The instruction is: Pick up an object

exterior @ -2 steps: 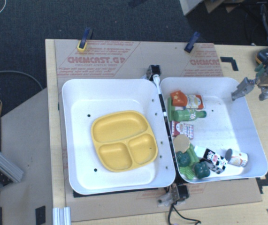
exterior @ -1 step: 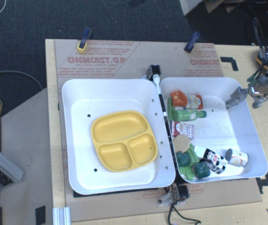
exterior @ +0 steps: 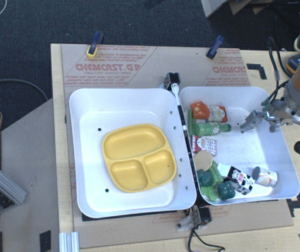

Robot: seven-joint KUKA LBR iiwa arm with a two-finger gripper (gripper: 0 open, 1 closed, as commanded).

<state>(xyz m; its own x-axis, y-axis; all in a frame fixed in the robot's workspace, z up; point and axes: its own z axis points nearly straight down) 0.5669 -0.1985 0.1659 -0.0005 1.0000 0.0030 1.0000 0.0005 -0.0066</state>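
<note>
While the gripper (exterior: 250, 121) hangs over bare floor in the upper part of the right bin (exterior: 281, 156), its fingers look slightly spread with nothing between them. The pickable things crowd that bin's left and near sides: an orange packet (exterior: 200, 111), a green bottle (exterior: 208, 128) just beside it, and a small cow toy (exterior: 241, 179) near the front. The bottle seems the nearest fair target; approaching straight down across its narrow width should avoid nudging the packet. The yellow tray (exterior: 138, 156) sits in the left bin (exterior: 84, 140).

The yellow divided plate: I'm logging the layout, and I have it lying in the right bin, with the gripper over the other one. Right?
Not quite. The camera view shows the yellow divided plate in the left bin; the gripper is over the right bin.
</note>
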